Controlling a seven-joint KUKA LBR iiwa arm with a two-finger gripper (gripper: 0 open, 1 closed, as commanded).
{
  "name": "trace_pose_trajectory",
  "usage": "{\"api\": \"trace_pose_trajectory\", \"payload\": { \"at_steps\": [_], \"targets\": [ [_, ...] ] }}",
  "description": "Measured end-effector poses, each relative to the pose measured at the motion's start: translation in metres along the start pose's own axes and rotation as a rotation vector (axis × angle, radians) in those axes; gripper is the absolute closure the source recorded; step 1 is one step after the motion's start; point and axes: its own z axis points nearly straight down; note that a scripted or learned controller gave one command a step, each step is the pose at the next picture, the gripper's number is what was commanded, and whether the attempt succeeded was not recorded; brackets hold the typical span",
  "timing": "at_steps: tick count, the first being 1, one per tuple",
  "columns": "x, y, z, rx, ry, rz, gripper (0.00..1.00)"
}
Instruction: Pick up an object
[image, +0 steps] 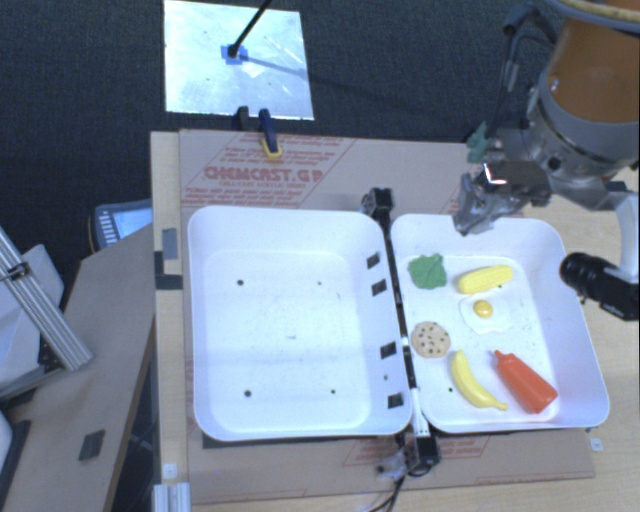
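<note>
The right bin (575, 330) holds several toy foods: a green leafy piece (428, 271), a yellow corn cob (485, 278), a fried egg (483, 313), a cookie (431, 340), a banana (473, 382) and a red ketchup bottle (523, 382). My gripper (478, 214) hangs above the far rim of the right bin, beyond the corn and the green piece, apart from all of them. Nothing shows between its fingers.
The left bin (290, 320) lies beside the right one, with a black hinge strip (395, 320) between them. A shiny metal sheet (238, 60) lies at the back. A black knob (590, 277) sticks in at the right edge.
</note>
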Motion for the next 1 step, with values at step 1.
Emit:
{"api": "trace_pose_trajectory", "payload": {
  "at_steps": [1],
  "targets": [
    [-0.0002, 0.0008, -0.0112, -0.003, 0.000, -0.003, 1.00]
  ]
}}
